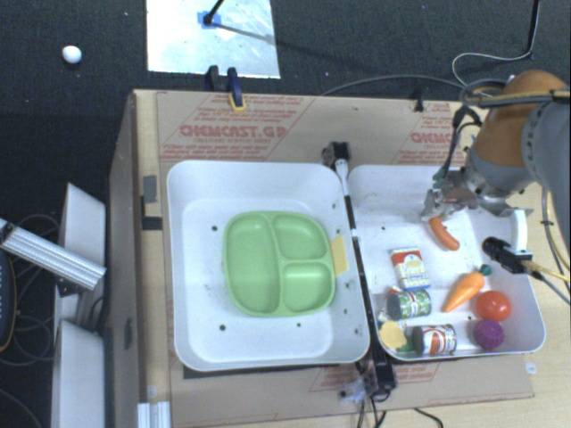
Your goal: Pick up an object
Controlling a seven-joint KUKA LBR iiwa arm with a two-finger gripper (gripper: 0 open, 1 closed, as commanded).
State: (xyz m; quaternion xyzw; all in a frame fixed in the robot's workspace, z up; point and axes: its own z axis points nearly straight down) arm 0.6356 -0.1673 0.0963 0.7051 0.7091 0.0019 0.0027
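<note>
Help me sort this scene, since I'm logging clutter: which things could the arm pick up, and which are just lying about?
Job:
tool
sausage
carrot
tomato
purple ball
carton
two cans

Lying about:
green divided plate
left bin
blue clamp
white ball on the floor

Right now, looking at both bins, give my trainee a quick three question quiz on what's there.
1. True or false: the green tray lies in the left bin.
2. Which item lies nearest the hand? A) sausage B) purple ball C) tomato
3. Fill in: the orange item beside the tomato is a ____.

Key: 1 true. 2 A. 3 carrot.
</note>
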